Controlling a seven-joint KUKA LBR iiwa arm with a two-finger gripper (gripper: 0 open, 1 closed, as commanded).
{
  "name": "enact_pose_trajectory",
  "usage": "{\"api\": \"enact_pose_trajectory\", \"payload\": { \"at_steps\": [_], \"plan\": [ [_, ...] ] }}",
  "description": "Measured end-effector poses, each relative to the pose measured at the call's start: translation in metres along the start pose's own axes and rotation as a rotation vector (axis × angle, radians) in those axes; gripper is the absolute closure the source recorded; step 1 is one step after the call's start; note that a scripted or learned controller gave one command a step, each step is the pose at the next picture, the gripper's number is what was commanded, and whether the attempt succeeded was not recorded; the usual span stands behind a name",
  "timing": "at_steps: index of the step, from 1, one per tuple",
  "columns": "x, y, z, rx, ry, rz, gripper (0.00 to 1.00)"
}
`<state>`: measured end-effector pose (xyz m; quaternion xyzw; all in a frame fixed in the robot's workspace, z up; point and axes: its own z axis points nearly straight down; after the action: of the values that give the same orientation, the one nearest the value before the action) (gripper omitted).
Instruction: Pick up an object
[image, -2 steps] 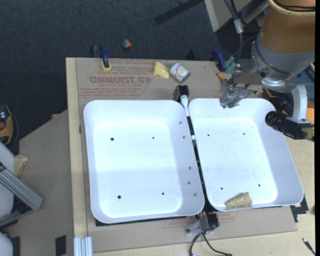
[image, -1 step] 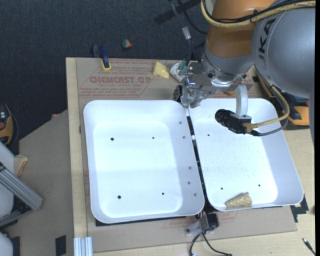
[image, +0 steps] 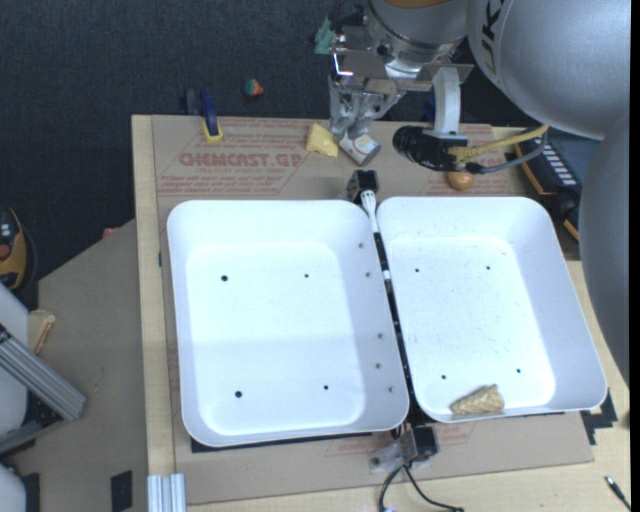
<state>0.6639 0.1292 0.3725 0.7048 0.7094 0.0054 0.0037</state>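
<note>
Front edge first: a small black fitting with a trailing cable (image: 418, 443) sits at the seam where the two bins meet, probably part of what pins them to the board. Just behind it, in the right bin (image: 470, 300), lies a tan crumbly lump (image: 477, 401), hard against the near wall and low in the corner region. It is the only loose thing in either tray, so likely the pick target. Its spot against the sloped wall would make a straight descent awkward. Left bin (image: 270, 330) shows four dark dots on its floor. A black clip (image: 364, 185) bridges the far end of the seam, apparently holding the bins together. Gripper (image: 352, 128) hangs beyond the bins' far rims, over the printed bench board (image: 240, 160), well apart from the lump; whether it is parted or closed cannot be told from this slant. A yellow wedge (image: 322, 142) lies just beside it on the board. Pick not yet begun, by my reading.
</note>
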Motion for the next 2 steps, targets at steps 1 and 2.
{"api": "enact_pose_trajectory", "payload": {
  "at_steps": [1,2],
  "plan": [
    [0.073,0.001,0.081,0.02,-0.002,0.0,1.0],
    [0.022,0.004,0.013,0.004,-0.002,0.011,1.0]
  ]
}}
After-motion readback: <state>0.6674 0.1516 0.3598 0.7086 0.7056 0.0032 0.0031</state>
